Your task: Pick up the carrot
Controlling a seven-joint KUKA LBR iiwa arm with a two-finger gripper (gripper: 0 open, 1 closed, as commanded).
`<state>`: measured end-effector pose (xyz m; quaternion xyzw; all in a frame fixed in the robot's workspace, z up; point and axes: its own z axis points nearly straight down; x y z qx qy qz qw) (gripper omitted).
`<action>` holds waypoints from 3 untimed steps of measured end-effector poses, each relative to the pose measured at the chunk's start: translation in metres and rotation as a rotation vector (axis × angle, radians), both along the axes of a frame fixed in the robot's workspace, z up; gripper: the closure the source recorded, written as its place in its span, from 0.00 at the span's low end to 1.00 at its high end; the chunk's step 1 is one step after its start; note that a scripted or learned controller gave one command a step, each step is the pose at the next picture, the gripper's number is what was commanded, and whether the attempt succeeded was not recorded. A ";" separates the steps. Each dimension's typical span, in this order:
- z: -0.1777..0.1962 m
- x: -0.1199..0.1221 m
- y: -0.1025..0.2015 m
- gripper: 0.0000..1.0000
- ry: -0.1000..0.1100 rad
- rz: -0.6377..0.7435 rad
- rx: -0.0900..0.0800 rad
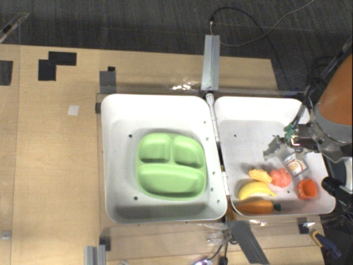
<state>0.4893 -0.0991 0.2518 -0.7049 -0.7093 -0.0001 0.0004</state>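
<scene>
The carrot [258,206] is orange with a dark green tip and lies flat along the front wall of the right bin [248,120]. A yellow banana [255,190] rests just behind it, touching or nearly touching. My gripper [274,147] hangs over the right bin's middle right, well behind the carrot and apart from it. It is above a small jar [295,165]. Nothing shows in its grasp.
Around the carrot lie a yellow-orange food piece [260,175], a pink-red piece [281,178] and an orange cup [307,189]. The left bin [118,148] holds a green divided plate [171,165]. A metal post [210,65] stands behind the bins' shared edge.
</scene>
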 end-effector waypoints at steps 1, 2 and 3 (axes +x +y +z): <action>-0.003 -0.001 -0.007 0.00 -0.001 0.078 0.000; -0.014 -0.001 -0.020 0.00 -0.001 0.138 0.000; -0.031 0.010 -0.027 0.00 -0.001 0.194 0.000</action>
